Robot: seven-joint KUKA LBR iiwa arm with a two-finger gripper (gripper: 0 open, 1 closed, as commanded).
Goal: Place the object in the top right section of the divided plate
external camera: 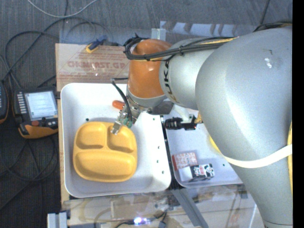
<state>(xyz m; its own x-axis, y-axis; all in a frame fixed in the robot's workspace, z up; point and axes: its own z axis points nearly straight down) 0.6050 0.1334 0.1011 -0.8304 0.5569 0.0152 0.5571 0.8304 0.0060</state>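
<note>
We see the gripper [116, 128] low over the yellow divided plate [104, 151] at its one o'clock section. A small orange object [117, 104] lies in the left bin [71, 99] — just past the plate's twelve o'clock rim.

Black letters "UK", likely part of KUKA, on the grey arm [167, 75], faint unreadable red print on the cardboard [90, 65]
</note>
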